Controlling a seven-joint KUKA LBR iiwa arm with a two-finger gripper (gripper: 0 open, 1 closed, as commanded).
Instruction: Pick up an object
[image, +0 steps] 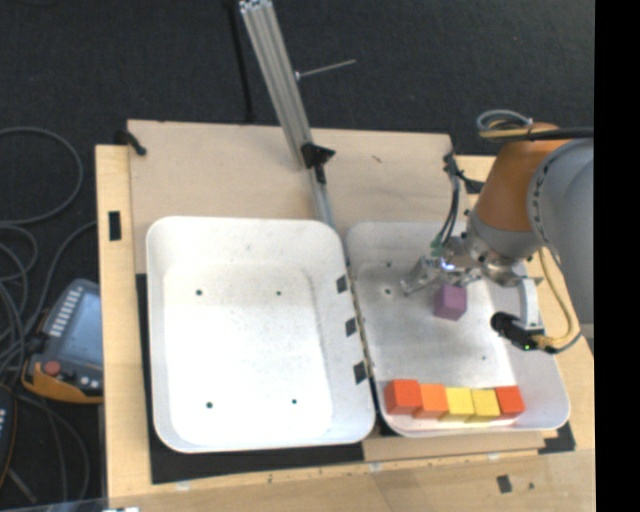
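Note:
A small purple cube (450, 301) sits in the right white bin (400, 400), around its upper middle. My gripper (443, 274) is just above the cube in the view, right against its top edge, with the grey arm and its orange band (508, 190) reaching in from the right. From this angle I cannot make out whether the cube is in the gripper or only lies under it. Along the bin's front wall runs a row of several blocks, red-orange (403, 396) at the left end, yellow (472, 402) in the middle and orange-red (509, 399) at the right end.
The left white bin (250, 330) lies beside the right one, with a narrow gap and small black clips between them. A slanted metal pole (285, 90) rises from behind the bins. A black cable connector (512, 330) hangs off the arm over the right bin's right side.

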